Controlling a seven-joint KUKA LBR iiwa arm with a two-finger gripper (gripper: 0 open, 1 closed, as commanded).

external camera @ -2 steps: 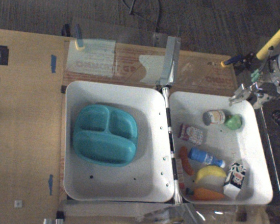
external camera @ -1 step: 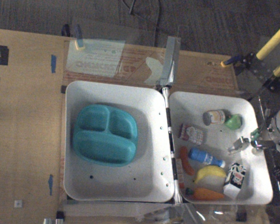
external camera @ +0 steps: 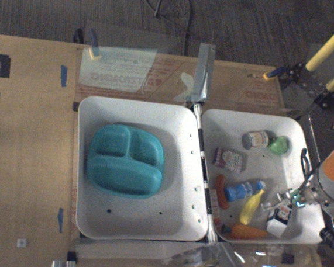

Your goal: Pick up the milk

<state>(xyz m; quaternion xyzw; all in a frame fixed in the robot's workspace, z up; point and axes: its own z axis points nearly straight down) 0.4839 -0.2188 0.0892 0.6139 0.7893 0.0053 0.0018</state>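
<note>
— Camera view: where's your milk?
— The milk carton [external camera: 279,220] sits in the right bin's [external camera: 238,124] near right corner, beside the banana [external camera: 252,206].
— And your gripper [external camera: 295,198]?
— Just above the carton; I cannot tell its state.

Two white bins [external camera: 89,210] on bench [external camera: 25,145]

Teal divided plate [external camera: 125,160] in white left bin [external camera: 89,210]. Yellow banana [external camera: 251,207], orange carrot [external camera: 249,232], blue bottle [external camera: 242,190], white-and-black milk carton [external camera: 279,220]. Tan surface [external camera: 25,145].
</note>
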